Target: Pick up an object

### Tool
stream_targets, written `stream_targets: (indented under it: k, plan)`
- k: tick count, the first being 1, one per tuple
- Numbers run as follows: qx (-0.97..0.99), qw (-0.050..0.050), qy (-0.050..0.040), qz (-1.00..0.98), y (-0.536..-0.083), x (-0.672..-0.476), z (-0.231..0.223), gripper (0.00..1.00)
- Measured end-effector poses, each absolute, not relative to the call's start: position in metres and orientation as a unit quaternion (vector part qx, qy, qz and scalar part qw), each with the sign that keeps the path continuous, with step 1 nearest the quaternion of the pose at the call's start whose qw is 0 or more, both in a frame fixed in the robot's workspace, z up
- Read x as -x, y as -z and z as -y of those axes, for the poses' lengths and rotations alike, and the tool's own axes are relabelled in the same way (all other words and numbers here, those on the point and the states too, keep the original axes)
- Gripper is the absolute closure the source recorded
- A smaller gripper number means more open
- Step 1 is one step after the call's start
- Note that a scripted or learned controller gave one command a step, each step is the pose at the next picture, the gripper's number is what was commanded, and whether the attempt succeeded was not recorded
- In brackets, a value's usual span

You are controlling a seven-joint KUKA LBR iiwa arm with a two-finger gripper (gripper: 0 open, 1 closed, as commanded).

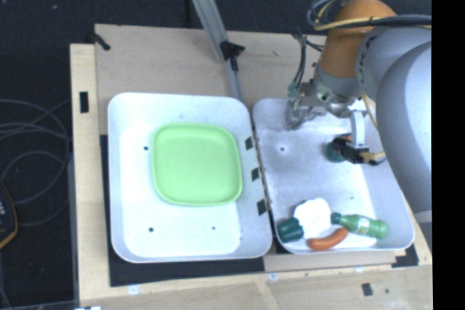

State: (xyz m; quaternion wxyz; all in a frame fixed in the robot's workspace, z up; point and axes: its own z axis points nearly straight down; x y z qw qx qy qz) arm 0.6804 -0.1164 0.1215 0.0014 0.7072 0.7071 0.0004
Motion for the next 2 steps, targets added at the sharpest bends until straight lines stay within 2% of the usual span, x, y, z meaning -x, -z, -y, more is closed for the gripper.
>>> stream_targets:
  k: [1, 2]
  plan:
    - [-0.707, 0.002, -0.0016, -0.707, -0.166, -0.676, 0.12, 1.0]
    - [-0.707, 0.002, -0.0018, -0.707, -0.215, -0.684, 0.114, 1.0]
